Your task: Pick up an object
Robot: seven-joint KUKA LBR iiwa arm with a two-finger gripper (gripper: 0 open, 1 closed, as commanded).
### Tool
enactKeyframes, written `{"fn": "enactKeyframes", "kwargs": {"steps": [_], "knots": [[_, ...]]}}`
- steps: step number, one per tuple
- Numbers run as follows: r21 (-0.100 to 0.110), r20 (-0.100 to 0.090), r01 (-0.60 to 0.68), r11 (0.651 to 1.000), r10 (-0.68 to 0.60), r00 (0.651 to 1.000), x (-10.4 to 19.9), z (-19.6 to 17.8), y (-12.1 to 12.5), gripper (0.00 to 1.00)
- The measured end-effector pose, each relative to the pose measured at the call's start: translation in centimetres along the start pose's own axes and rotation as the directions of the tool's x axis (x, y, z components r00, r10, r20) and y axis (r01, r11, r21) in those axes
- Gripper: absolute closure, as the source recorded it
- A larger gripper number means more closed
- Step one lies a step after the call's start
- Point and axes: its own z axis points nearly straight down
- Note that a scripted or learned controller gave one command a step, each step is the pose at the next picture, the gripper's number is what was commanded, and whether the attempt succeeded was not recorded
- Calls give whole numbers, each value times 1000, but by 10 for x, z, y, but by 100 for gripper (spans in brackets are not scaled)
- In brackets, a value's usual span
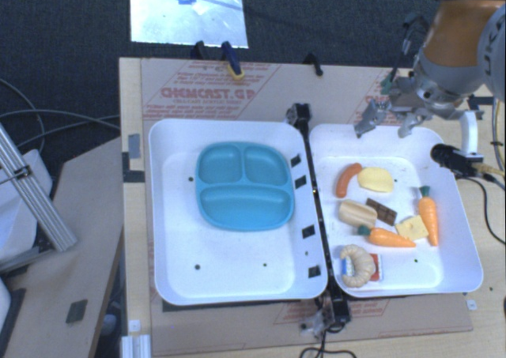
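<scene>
While the jaws hang over the far rim of the right bin, every candidate lies below them in the picture, toward the near edge of the surface.

Item: gripper. Two fingers spread apart, nothing between them; poised near the bin's far wall, just above the level of the contents as best can be judged.

Item: sausage. Orange-red; long axis slanting from upper right to lower left. Nearest thing to the jaws, below and slightly left of them.

Item: yellow potato-like piece. Just beside the sausage, almost straight below the jaws.

Item: bread roll with a brown chocolate piece touching its right end.

Item: two carrots. The upright carrot runs near-vertical by the right wall; the lying carrot runs near-horizontal. A cheese wedge sits between them.

Item: croissant. Near corner, farthest from the jaws, resting on a small red-edged card.

Item: blue divided plate. Left bin; well apart from the jaws.

Judgement: the pick turns on a short descent toward the near side; the sausage or the yellow piece is the likeliest target, and the sausage's slant calls for fingers closing across it.
</scene>
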Motion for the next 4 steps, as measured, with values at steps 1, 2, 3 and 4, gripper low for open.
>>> {"fn": "enactKeyframes", "kwargs": {"steps": [1, 2, 3, 4], "knots": [[-11, 1, 2, 1000, -2, 1000, 0, -7, 2, 0], [-10, 2, 0, 1000, 0, 1000, 1, 34, -1, 0], [-7, 1, -1, 1000, 1, 1000, -7, 91, -6, 0], [-8, 1, -1, 1000, 1, 1000, -7, 153, -8, 0]]}}
